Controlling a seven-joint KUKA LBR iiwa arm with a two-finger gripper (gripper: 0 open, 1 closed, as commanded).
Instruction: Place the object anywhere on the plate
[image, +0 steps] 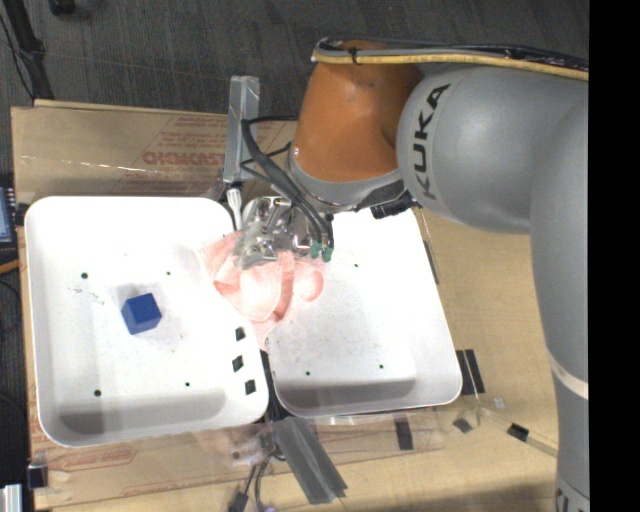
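While arm bends over bins' junction, tool (268, 232) touches pink plate (262, 285).

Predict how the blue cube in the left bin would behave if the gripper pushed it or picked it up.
The blue cube has flat faces and rests flat on the left bin floor, so it would probably slide rather than roll. It looks small and solid, likely light and stiff. Its parallel sides should suit the gripper.

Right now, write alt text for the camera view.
The grey-and-orange arm's gripper hangs over the seam between two white bins, at a translucent pink plate lying there. A blue cube sits alone in the left bin.
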